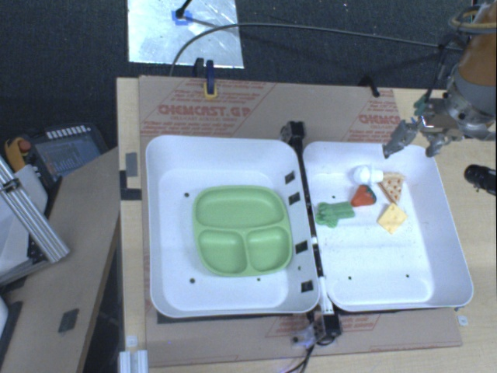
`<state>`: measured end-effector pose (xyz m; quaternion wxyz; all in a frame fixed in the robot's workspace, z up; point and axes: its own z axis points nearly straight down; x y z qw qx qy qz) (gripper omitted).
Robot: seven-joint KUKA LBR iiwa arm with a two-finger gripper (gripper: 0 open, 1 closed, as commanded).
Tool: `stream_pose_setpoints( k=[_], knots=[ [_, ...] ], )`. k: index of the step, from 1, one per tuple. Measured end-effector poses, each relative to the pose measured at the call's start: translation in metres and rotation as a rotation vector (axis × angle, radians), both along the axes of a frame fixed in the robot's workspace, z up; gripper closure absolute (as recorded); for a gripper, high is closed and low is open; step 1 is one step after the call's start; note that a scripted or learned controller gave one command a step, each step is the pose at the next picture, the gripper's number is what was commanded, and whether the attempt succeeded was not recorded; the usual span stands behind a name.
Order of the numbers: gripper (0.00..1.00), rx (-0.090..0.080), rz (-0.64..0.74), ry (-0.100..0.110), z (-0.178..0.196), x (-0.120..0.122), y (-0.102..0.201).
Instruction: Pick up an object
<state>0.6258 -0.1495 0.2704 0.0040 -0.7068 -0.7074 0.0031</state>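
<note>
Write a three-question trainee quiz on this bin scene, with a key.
1. True or false: the green divided plate lies in the right bin.
2. Which item lies nearest the centre divider? A) green broccoli toy B) yellow cheese piece C) pizza slice
3. Fill in: the gripper hovers open above the right bin's ____ edge, holding nothing.

Key:
1. False; it lies in the left bin.
2. A
3. far
</note>
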Motion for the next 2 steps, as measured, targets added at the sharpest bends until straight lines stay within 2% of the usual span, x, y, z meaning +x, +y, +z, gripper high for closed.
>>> stream_pose_setpoints(
  k=[1,2],
  knots=[
    [0.0,-0.002,0.002,-0.011,0.007,0.002,0.0],
    [0.0,-0.001,0.001,-0.008,-0.055,0.001,0.002]
  ],
)
